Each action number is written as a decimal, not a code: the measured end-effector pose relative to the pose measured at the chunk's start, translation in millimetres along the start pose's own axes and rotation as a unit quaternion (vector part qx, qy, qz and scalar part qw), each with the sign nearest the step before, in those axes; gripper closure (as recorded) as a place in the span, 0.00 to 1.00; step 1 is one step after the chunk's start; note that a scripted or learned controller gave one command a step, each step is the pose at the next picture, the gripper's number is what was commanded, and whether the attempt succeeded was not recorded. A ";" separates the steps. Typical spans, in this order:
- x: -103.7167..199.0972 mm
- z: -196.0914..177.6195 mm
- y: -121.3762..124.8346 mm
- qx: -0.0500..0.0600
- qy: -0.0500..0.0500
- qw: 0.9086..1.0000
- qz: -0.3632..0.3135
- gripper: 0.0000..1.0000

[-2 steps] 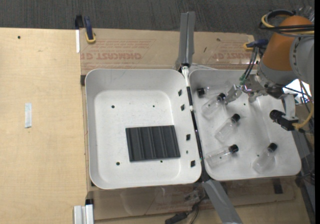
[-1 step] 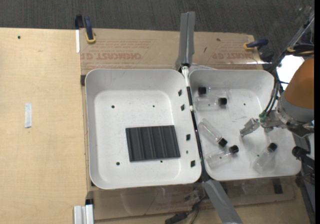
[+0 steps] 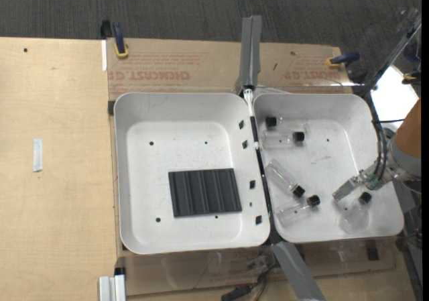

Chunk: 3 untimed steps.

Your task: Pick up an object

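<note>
Camera view is showing several small clear vials with black caps lying in the right bin (image 3: 315,102). The one that matters most is the black-capped vial (image 3: 364,198), lying near the bin's lower right corner; its clear body is hard to make out against the white floor, so its long axis is uncertain. The claw (image 3: 350,189) is hanging just left of that cap, its metal tip pointing down and left, so the vial is lying to the claw's right and slightly below it, nearly touching. Whether the claw is parted or closed cannot be told from here, and nothing is visibly sitting between its tips.

Further left of that vial, a second vial (image 3: 299,207) is lying with its cap toward the claw, and a third vial (image 3: 285,179) is slanting above it. Two more vials (image 3: 285,137) are resting well above, near the bin's upper left. Across the divider, the left bin (image 3: 134,108) is holding a dark ribbed tray (image 3: 204,192). Both bins are sitting on the bench (image 3: 53,159).

As a judgement, the nearest pick is calling for a small shift toward the bin's corner.
</note>
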<state>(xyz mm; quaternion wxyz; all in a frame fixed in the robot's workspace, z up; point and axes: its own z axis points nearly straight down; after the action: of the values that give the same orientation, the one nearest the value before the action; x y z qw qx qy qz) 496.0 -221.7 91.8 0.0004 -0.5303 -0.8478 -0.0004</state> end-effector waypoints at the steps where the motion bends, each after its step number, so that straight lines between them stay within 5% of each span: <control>1: 5.3 -153.9 -12.2 -0.001 -0.002 0.997 -0.080 0.00; 2: 5.1 -278.8 -11.8 0.000 -0.002 0.990 -0.141 0.00; 3: 4.1 -350.2 -8.9 0.000 -0.002 0.978 -0.208 0.00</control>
<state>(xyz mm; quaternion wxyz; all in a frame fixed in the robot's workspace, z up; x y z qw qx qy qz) 486.4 -222.3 441.9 -0.0016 -0.3423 -0.9396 0.0003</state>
